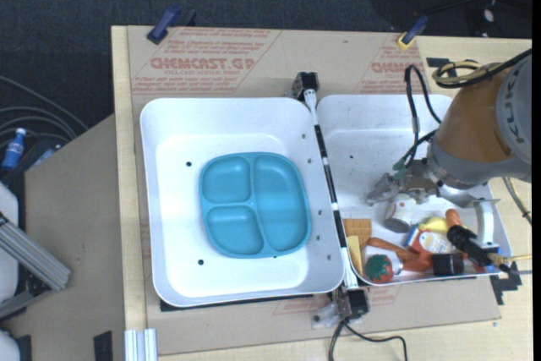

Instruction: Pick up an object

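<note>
The gripper (pixel 396 190) hung low in the right bin (pixel 359 118), whether open or shut I could not tell, with the jumbled toys (pixel 423 245) heaped toward five o'clock and the blue plate (pixel 254 205) at nine.

Even overhead light fills the frame; the two white bins (pixel 161 182) look bright without blown glare, and the blue tray (pixel 254 205) casts only a faint shadow. The dark floor along the top stays dim. Fine detail is slightly soft.
</note>
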You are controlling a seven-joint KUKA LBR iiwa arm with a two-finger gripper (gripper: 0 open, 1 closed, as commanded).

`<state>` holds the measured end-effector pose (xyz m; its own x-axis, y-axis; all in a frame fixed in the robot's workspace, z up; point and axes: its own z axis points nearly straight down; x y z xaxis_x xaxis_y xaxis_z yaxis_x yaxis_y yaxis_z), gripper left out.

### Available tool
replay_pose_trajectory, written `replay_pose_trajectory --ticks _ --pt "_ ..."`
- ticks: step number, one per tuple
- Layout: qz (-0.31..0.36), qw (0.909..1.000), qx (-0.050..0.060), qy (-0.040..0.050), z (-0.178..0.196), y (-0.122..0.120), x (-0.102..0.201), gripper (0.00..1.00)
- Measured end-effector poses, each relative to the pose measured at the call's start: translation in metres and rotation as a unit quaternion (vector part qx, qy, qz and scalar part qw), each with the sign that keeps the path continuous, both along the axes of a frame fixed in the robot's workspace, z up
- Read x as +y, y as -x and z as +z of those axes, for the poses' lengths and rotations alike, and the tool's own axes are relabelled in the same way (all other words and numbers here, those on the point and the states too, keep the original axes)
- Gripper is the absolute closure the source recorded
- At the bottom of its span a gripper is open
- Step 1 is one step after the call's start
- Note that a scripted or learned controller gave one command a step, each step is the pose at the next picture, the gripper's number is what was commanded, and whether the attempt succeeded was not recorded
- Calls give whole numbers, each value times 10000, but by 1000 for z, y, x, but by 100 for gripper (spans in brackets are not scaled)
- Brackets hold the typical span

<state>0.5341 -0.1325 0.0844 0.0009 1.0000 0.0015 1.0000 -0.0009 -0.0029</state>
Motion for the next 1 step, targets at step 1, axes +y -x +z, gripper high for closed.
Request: replay_pose_trajectory --ticks 1 --pt "10 10000 -17 5 1 -82 23 0"
